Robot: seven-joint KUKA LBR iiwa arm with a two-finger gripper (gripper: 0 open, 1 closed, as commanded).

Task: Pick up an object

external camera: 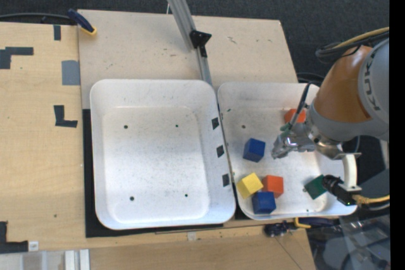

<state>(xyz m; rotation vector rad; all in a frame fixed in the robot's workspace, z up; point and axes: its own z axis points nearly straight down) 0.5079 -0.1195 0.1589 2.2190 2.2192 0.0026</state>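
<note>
The right bin [253, 98] holds several small blocks. A blue cube [254, 150] lies near its middle, a yellow cube [250, 184], an orange-red cube [274, 184] and a second blue cube [264, 202] cluster at its front, a green block [316, 187] sits at the front right, and an orange block [294, 115] is partly hidden behind the wrist. My gripper [283, 147] hangs low over the bin floor, just right of the middle blue cube and above the front cluster. Nothing shows between its fingers.
The left bin [101, 98] sits beside the right one, its rim touching. A slanted metal pole [180, 6] with a black clamp rises behind the bins. A blue and yellow tool [82, 21] lies at the back left of the bench.
</note>
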